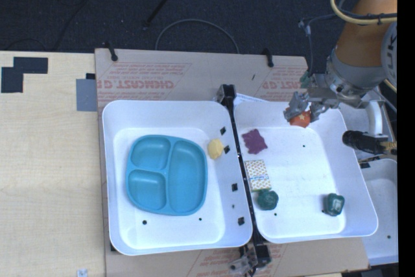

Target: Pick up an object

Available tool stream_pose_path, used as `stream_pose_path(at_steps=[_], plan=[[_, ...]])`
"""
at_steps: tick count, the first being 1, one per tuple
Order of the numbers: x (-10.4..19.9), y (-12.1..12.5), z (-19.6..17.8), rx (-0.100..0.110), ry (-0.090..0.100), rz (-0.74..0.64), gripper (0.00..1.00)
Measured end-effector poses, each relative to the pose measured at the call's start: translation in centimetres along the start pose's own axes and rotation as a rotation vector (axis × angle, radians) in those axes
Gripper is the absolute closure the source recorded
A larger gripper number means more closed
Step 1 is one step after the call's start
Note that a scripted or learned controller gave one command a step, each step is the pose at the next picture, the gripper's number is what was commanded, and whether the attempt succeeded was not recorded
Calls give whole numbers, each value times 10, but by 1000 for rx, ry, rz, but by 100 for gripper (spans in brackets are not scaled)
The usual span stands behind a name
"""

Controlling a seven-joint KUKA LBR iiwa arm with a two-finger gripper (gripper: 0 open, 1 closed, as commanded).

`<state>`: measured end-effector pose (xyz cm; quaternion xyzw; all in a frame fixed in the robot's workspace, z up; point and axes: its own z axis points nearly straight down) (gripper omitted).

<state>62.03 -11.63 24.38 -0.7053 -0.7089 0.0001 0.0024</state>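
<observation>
My gripper [301, 111] hangs over the far edge of the right bin [350, 230], raised above its floor. A small orange object [300, 119] sits between the fingers, and the gripper is shut on it. Lying in the right bin are a purple piece [254, 139], a patterned card [257, 173], a dark green ball [267, 199] and a teal object [333, 204]. A small yellow object [215, 149] rests in the left bin [120, 230] by the divider.
A blue divided plate [167, 174] takes up much of the left bin. A black divider rail [237, 159] runs between the bins. The grey and orange arm [366, 36] reaches in from the upper right. A black fitting [363, 139] juts out beside the right bin's edge.
</observation>
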Motion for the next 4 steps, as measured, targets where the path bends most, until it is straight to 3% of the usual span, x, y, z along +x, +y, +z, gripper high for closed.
stream_pose_path(at_steps=[1, 2, 3, 4], plan=[[54, -11, 14, 2, -1, 2, 100], [108, -14, 6, 0, -1, 1, 100], [158, -10, 14, 1, -2, 1, 100], [201, -29, 17, 3, -2, 1, 100]])
